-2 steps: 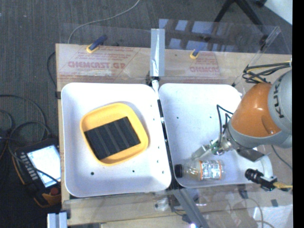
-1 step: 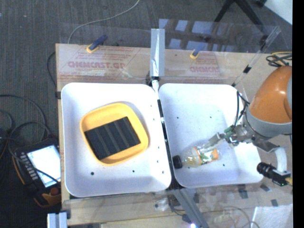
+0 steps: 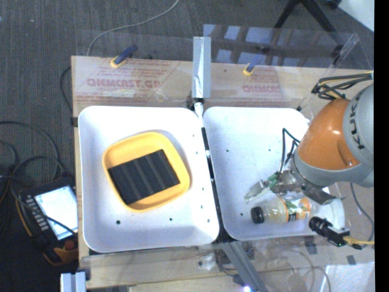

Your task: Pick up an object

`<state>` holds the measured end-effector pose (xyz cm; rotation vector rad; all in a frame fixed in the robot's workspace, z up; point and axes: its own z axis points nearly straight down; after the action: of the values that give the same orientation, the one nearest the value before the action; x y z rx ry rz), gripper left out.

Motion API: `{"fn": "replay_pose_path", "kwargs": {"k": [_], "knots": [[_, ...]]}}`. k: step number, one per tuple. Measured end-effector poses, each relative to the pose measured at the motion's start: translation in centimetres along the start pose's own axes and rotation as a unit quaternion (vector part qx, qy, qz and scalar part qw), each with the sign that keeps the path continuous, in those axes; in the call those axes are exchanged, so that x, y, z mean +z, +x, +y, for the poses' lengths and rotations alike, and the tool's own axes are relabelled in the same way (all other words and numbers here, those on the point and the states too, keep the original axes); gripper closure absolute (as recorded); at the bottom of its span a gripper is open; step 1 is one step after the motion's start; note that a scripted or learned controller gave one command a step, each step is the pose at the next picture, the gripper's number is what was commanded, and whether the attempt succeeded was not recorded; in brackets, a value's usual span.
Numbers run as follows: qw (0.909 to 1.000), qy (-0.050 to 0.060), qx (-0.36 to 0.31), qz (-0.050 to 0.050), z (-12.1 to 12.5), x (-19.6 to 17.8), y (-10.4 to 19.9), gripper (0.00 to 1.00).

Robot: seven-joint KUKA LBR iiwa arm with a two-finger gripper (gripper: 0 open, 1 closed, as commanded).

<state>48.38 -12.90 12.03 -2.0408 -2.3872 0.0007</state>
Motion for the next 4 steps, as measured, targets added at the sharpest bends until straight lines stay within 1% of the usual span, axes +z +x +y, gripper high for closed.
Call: {"fn": "replay_pose_path", "kwargs": {"k": [1, 2, 3, 4], "knots": [[0.9887, 0.001, 0.150, -0.001, -1.2, -0.2, -7.1, 0.00], [0.9728, 0.000, 0.232, 0.000, 0.7, -1.4, -3.5, 0.00], [0.9926, -0.007, 0.121, -0.004, 0.4, 2.8, 0.4, 0.00], [0.9798, 0.001, 0.200, -0.001, 3.3, 0.3, -4.5, 0.00]]}}
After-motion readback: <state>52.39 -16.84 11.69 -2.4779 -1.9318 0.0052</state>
